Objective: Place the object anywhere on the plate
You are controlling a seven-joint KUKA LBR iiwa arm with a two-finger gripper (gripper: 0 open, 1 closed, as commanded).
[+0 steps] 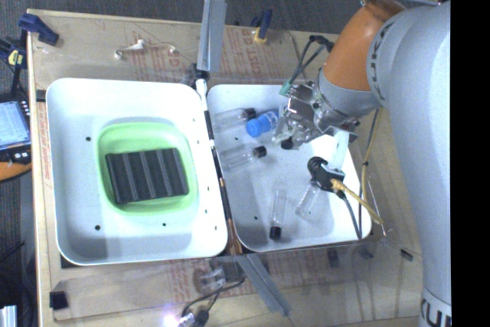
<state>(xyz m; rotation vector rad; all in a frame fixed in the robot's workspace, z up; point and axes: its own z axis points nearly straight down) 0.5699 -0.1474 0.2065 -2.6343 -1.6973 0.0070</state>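
- Plate [145,140] was light green with a dark ribbed insert, lying in the left bin [69,165].
- Objects: several clear plastic vials with black caps lay scattered in the right bin [253,237]; one blue-capped vial [262,124] sat just at 9 o'clock of the gripper [295,130].
- One vial [276,217] lay toward 6 o'clock of the bin, another [239,157] near the bins' shared edge.
- Gripper hung over the right bin's 12 o'clock part, below the orange band [354,50]; cables [341,191] trailed toward 5 o'clock.
- Claw state could not be told; the wrist hid it.
- Clear vials were hard to outline against white.
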